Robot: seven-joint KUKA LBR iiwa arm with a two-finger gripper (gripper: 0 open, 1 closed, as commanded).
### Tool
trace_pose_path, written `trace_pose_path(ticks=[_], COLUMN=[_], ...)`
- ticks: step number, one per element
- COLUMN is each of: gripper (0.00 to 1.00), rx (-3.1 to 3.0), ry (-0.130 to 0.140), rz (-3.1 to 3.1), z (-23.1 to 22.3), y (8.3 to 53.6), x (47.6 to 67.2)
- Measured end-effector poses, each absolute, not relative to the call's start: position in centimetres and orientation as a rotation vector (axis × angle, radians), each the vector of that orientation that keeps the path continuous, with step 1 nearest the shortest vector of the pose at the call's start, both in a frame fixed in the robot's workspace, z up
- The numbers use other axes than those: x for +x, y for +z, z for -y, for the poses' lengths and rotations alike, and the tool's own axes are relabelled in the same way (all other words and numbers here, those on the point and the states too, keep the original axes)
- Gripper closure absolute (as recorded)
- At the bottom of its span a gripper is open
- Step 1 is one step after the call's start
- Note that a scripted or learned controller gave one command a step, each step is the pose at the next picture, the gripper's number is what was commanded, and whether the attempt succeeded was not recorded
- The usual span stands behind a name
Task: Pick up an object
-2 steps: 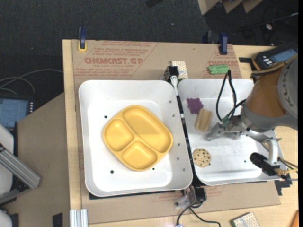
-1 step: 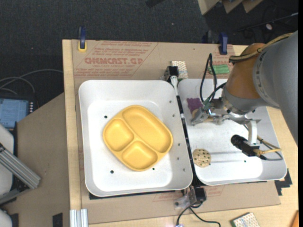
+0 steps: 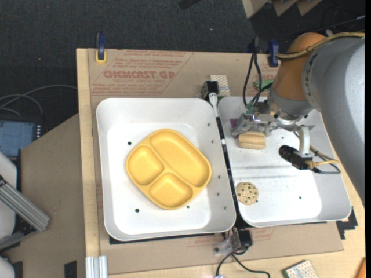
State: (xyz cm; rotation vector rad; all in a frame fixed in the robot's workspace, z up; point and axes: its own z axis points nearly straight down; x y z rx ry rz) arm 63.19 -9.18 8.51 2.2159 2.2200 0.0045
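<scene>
Two things lie in the right bin (image 3: 324, 207): a tan block (image 3: 252, 141) in the upper left of that bin, near the wall shared with the left bin (image 3: 110, 172), and a round speckled cookie (image 3: 247, 193) lower down, well apart from it. The gripper (image 3: 255, 123) hangs just above the block, at its upper edge or touching it; whether the claw is spread or pressed together cannot be told from this slant.

To do the grasp well, the claw should probably centre over the block's short width, come straight down and close across it, keeping clear of the bin wall.

The block is pale beige, oblong with rounded ends, matte, lying flat. It looks soft and light, so it would likely need only a gentle squeeze.
</scene>
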Motion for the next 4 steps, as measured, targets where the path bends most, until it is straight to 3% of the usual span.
trace_pose_path(ticks=[1, 2, 3, 4], gripper=[1.00, 1.00, 1.00, 0.00], rx=[2.217, 2.216, 2.229, 2.222], ry=[0.001, 0.008, -0.005, -0.001], rz=[-2.220, -2.211, -2.220, -2.222], z=[9.2, 12.5, 16.5, 16.3], y=[9.5, 22.1, 16.3, 16.6], x=[63.0, 60.9, 58.6, 58.8])
